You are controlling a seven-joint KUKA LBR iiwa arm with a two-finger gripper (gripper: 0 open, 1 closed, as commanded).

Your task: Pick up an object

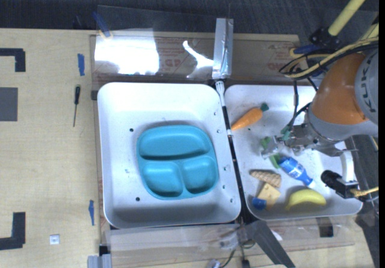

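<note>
My gripper (283,140) hangs low in the right bin (249,95), just above a small bottle (293,169) with a blue label whose writing is too small to read. I cannot tell its state. White letters on my orange band (337,95) are cut off at the edge.

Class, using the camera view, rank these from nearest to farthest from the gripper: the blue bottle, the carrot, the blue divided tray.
1. Blue bottle, just below the gripper, right bin.
2. Carrot, up-left of it, same bin.
3. Blue divided tray, left bin.
</note>
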